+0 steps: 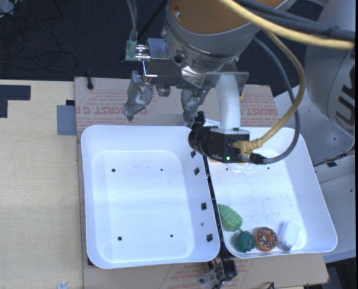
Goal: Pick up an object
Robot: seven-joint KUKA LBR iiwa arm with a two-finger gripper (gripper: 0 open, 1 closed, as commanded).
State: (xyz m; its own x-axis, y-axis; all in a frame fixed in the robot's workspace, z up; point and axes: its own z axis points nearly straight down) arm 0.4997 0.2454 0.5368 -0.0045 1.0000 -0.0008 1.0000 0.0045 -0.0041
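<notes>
Leftmost, left white bin (100,143). Above its far edge, gripper (162,110), fingers spread wide apart, nothing between them. Further right, right white bin (314,188), with a row along its near edge: light green lumpy object (229,217), dark teal ball (245,241), brown sprinkled doughnut (265,238), small white block (289,232).

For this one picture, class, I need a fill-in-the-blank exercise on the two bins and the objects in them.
1. All the small objects lie in the ____ bin as the camera sees it.
2. The doughnut has ____ icing.
3. The end effector hangs over the bins' ____ edge.
4. Two of the objects, including the bumpy one, are coloured ____.

Missing words: right; pink; far; green
</notes>
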